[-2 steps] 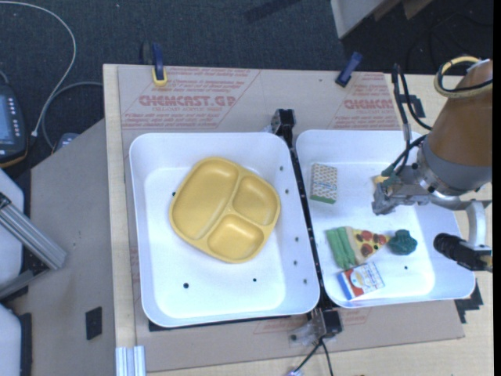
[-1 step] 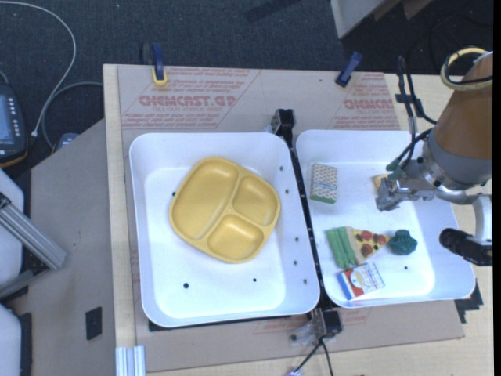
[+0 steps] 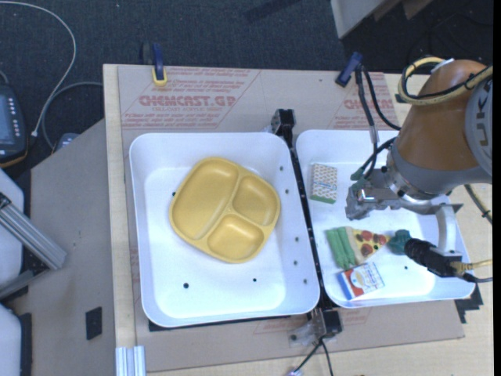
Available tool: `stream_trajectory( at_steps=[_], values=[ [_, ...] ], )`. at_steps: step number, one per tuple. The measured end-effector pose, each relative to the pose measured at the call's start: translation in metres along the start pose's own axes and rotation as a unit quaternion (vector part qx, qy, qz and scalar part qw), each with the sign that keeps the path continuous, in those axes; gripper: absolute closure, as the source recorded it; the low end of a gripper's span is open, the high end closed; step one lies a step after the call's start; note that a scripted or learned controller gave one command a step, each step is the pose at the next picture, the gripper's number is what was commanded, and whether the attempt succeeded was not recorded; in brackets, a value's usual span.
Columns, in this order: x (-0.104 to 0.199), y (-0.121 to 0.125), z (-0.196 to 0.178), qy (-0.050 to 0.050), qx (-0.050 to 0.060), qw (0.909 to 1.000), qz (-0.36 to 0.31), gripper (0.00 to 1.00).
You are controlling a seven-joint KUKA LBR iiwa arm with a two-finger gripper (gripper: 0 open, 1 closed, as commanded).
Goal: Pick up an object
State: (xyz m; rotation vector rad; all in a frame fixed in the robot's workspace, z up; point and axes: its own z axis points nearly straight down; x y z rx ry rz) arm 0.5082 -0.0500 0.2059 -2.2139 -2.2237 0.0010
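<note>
My gripper (image 3: 362,204) hangs over the middle of the right bin (image 3: 448,290), reaching in from the right. Just left of it lies a small pale box with a green pattern (image 3: 323,182). Below the gripper sit a green ridged piece (image 3: 340,247), a toy pizza slice (image 3: 368,243) and a teal object (image 3: 401,241). A red, white and blue packet (image 3: 362,279) lies near the bin's front edge. Nothing visible is held by the gripper.
A yellow divided plate (image 3: 225,208) lies in the left bin (image 3: 156,288). Both bins rest on a cardboard-covered bench (image 3: 196,92) held by clamps at the back. Cables run along the floor at the left.
</note>
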Motion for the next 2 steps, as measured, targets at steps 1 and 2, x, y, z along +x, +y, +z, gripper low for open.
stream_trajectory(
  at_steps=[1, 2],
  values=[
    [0.056, -0.01, -0.016, 0.0, -0.002, 1.0, -0.001, 1.0],
    [0.103, -0.027, -0.016, 0.0, 0.0, 1.0, 0.0, 1.0]
  ],
)
